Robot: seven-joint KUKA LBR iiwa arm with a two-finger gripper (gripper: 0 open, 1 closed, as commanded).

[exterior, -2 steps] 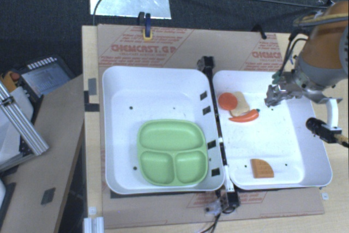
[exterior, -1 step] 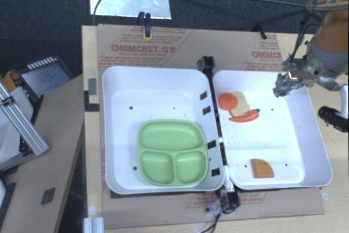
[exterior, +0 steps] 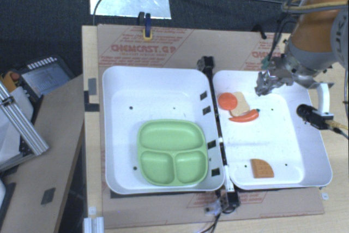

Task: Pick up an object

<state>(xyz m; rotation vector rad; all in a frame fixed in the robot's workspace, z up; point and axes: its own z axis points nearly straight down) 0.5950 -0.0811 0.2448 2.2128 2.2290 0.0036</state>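
Observation:
In the right bin [exterior: 305, 161] lie a round orange-red piece [exterior: 227, 100] on a pale cream slice [exterior: 240, 103], a red chili-shaped piece [exterior: 244, 115] just in front of them, and a tan waffle-like wedge [exterior: 262, 168] near the front edge. My gripper [exterior: 264, 86] hangs over the back of the right bin, a short way right of the orange-red piece and above it. Nothing shows between its fingers.
The left bin [exterior: 122, 117] holds a green plate [exterior: 172, 151] with three compartments toward its front. A black divider with clips [exterior: 214, 117] runs between the bins. Cardboard [exterior: 163, 46] lies under both bins; cables cross behind.

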